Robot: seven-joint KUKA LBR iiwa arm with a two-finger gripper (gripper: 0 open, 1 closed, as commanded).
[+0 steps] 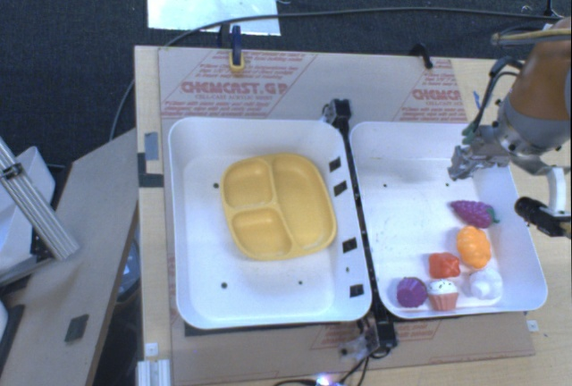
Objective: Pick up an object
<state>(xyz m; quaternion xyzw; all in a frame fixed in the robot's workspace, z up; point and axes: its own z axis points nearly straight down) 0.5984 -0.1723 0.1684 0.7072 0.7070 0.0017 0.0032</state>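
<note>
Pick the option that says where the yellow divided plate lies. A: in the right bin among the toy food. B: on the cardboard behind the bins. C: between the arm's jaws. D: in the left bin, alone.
D: the yellow divided plate lies flat in the left bin, while the toy food, such as the purple grapes, sits in the right bin.

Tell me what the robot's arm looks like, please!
The arm is grey metal with a big orange band above the wrist. Thin dark cables run along it. At its end sits the small grey tool, made of shiny silvery parts. A black piece sticks out lower down.
</note>
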